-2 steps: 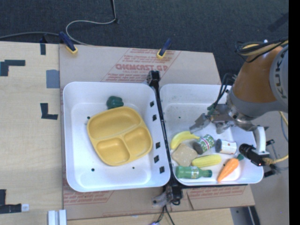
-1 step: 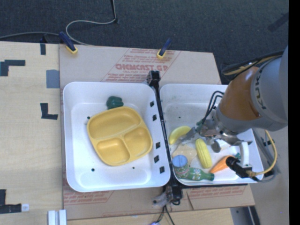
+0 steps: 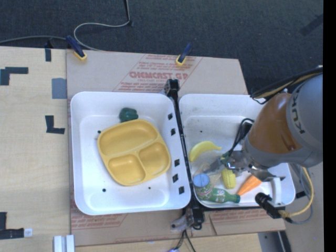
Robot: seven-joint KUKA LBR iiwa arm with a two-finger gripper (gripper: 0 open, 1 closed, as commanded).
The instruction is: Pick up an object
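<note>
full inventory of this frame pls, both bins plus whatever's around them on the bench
tray: 1, yellow, three compartments, in the left bin
small object: 1, dark green, left bin, touching the tray's far edge
banana: 1, yellow, right bin, near the divider
corn cob: 1, yellow, right bin, close beside the gripper
carrot: 1, orange, right bin, front
bottle: 1, green, lying at the right bin's front wall
round object: 1, blue, right bin, beside the bottle
bins: 2, white, side by side on cardboard
clamps: 2, yellow and blue, on the cardboard's far edge
cable: 1, light, on the dark floor
arm: 1, grey and orange, over the right bin
gripper: 1, dark, low among the right bin's items
</note>
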